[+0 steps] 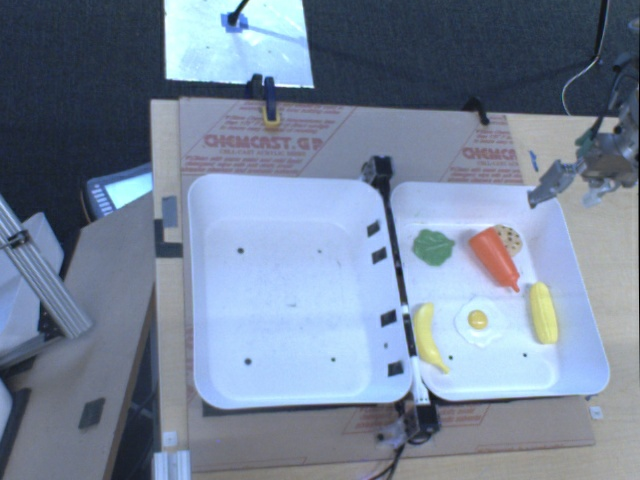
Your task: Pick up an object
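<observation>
Orange carrot (494, 256) touches the cookie (509, 237), so the gripper (570, 181), fingers seemingly apart at right edge, may nudge both.

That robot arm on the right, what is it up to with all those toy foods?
The gripper hangs above the upper right corner of the right bin, holding nothing. It is meant to pick up an object but has not reached one yet. In that bin lie a green leafy piece, an orange carrot beside a cookie, a corn cob, a fried egg and a banana. The left bin sits alongside.
</observation>
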{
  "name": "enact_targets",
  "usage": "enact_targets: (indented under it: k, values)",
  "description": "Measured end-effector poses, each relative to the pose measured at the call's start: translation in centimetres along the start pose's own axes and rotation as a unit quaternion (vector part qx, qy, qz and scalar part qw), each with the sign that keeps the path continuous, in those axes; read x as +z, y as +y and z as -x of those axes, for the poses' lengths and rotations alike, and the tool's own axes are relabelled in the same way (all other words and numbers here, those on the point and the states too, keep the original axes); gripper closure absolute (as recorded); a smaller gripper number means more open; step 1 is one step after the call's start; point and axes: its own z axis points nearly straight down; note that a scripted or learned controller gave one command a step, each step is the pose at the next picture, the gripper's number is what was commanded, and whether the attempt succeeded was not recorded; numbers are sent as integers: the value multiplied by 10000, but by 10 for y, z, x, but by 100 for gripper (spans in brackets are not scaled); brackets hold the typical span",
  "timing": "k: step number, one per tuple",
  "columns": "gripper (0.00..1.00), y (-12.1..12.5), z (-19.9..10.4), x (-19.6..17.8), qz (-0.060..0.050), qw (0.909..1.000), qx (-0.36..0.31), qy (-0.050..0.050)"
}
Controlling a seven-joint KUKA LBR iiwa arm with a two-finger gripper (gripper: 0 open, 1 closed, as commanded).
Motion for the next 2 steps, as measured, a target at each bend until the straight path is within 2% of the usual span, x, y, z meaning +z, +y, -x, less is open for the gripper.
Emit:
enact_targets:
  k: [1, 2]
  values:
    - [0, 28, -6, 104, -26, 10000, -19, 10]
    - [0, 60, -38, 130, 4, 10000, -26, 6]
